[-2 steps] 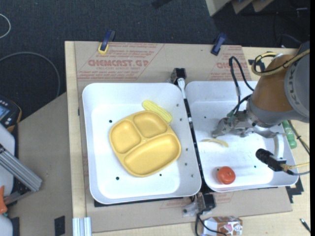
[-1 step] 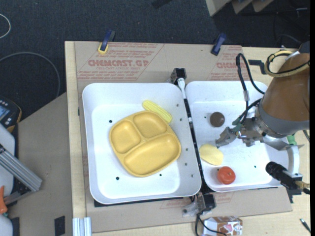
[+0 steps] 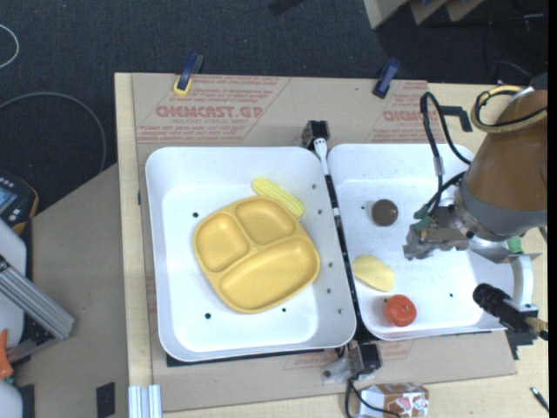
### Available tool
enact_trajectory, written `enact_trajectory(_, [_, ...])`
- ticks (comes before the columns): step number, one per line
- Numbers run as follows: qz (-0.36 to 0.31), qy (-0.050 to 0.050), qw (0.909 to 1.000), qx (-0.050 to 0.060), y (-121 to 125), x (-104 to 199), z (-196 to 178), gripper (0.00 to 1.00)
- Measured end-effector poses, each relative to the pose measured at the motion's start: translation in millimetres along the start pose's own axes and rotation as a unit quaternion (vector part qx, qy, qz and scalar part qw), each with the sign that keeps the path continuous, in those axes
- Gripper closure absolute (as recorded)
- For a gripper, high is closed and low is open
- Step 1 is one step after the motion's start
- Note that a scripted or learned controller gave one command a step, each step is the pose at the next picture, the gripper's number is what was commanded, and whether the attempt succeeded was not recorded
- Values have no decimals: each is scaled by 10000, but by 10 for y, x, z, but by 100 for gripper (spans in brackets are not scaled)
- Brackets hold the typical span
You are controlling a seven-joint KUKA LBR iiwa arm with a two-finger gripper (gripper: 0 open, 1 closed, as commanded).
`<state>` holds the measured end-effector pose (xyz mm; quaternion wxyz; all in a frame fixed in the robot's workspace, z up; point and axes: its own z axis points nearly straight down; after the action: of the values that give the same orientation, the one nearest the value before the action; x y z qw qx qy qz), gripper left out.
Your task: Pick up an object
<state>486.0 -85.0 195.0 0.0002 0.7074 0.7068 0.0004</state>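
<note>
Nearest the front rim of the right bin (image 3: 435,327) lies a red tomato-like piece (image 3: 399,311), and just behind it to the left a pale yellow wedge (image 3: 373,273), both apart from me. My fingers (image 3: 421,240) hang over the middle of that bin, and whether they are spread or pressed together I cannot tell; nothing shows between them. Farther back, left of my fingers, sits a small brown ball (image 3: 384,212); the left bin (image 3: 165,233) holds a yellow divided plate (image 3: 255,253) with a corn cob (image 3: 278,195) at its far edge.
</note>
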Motion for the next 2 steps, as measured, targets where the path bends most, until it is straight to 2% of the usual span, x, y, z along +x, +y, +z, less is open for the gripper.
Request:
enact_trajectory(1, [-36, 2, 10000, -12, -65, 673, -200, 100])
enact_trajectory(2, [-41, 9, 10000, -48, -55, 1120, -1087, 100])
